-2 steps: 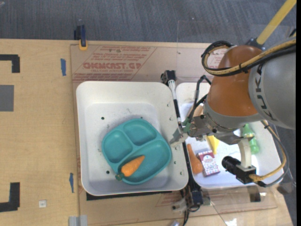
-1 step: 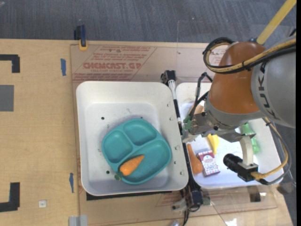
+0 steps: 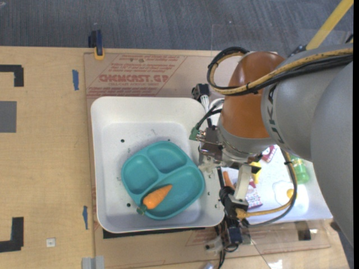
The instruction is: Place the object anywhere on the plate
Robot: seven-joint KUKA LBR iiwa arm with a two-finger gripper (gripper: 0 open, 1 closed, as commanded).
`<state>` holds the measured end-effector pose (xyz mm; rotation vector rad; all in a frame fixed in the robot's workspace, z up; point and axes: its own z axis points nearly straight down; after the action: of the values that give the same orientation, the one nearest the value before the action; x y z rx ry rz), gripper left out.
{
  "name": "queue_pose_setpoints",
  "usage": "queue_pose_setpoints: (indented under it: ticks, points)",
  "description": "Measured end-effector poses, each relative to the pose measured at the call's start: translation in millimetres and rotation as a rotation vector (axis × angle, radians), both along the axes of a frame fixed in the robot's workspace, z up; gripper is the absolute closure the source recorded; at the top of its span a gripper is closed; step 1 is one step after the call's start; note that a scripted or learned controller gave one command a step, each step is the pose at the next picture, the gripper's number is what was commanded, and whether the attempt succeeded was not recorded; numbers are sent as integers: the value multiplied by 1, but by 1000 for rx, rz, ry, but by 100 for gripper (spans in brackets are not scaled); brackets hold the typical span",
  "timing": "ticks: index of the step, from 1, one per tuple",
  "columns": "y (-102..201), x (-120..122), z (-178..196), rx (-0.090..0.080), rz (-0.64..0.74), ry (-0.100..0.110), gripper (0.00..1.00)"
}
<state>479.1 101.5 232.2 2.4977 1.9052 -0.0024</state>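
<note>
Pincer (image 3: 216, 160) hangs under the grey arm (image 3: 303, 111) at the seam between the two bins; whether it is released or clenched cannot be told. An orange carrot (image 3: 156, 196) lies on the teal plate (image 3: 154, 167) in the left bin (image 3: 106, 167), in the plate's large near compartment.

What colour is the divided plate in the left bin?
Teal, seen in the camera view: plate, with an orange carrot on it.

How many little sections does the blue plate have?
3. The teal plate has two smaller sections along its upper side, one toward the left and one toward the top, and one large section along the lower right, where the toy carrot lies.
</note>
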Motion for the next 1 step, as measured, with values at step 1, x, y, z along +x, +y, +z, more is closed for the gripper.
queue_pose_setpoints:
  ticks: [1]
  points:
    - [-1,1,10,-2,4,-1,100]
